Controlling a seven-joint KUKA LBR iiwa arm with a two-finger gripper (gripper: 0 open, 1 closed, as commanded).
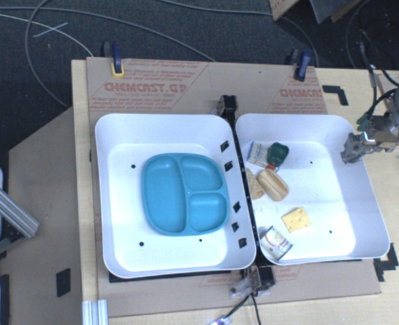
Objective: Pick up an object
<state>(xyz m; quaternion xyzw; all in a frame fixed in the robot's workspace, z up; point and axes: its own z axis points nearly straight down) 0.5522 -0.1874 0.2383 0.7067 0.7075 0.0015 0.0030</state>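
The right bin (351, 202) holds several small objects in its left half: a dark green item (278, 154), a white-and-blue packet (257, 154), a tan bread-like piece (274, 184), a yellow cheese-like block (296, 219) and a small printed pack (276, 242) near the front left corner. My gripper (353, 149) hangs over the bin's right rim, well to the right of all these objects, with nothing seen in it.
The left bin (118, 202) carries a blue sectioned plate (184, 193). Black clips line the divider (234, 175) between the bins. Blue clamps (118, 59) hold the cardboard at the back. Cables trail behind the bench.
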